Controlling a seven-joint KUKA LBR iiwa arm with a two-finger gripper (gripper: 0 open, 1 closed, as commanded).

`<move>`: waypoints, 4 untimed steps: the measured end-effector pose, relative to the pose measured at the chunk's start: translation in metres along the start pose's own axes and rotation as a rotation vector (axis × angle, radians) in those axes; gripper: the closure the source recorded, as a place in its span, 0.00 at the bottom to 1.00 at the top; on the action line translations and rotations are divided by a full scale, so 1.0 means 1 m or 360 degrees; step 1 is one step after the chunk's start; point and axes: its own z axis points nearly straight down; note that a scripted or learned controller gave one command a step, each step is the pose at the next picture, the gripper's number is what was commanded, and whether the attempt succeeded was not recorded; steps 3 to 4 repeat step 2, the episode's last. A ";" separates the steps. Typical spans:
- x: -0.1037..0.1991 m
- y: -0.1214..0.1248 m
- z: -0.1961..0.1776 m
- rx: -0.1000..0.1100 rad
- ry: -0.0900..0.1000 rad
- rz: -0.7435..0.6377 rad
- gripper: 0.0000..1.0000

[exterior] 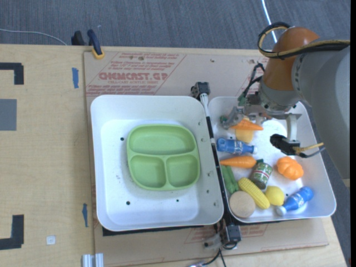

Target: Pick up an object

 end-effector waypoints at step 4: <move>0.041 -0.051 -0.148 -0.0011 -0.0002 0.0002 1.00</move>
